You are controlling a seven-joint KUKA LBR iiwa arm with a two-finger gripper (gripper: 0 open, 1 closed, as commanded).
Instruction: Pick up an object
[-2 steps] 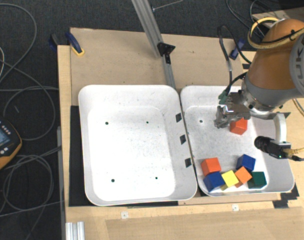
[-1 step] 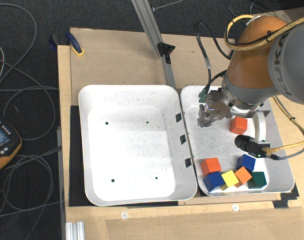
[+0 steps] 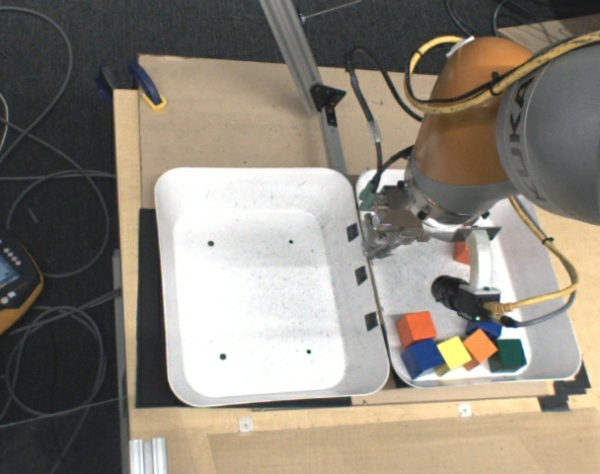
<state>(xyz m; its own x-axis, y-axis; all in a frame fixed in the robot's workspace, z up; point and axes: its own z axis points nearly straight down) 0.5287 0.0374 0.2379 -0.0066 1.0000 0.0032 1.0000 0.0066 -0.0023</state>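
Orange cube point(image 3: 415, 326) sits packed with blue, yellow, green blocks at right bin point(image 3: 557, 309) front; pincer point(image 3: 384, 227) near dividing wall, state can't tell, risks closing on nothing or nudging the tight cluster.

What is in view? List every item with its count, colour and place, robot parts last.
Bins: two, white, side by side on the bench.
Blocks: orange, blue, yellow, green, a second orange and a second blue, clustered in the right bin's near corner.
Handheld device: one, orange and black, left edge on the floor.
Cables: several, on the dark floor.
Metal pole: one, grey, slanting behind the bins.
Arm: one, grey with an orange band, over the right bin.
Hand: one, at the right bin's left wall.
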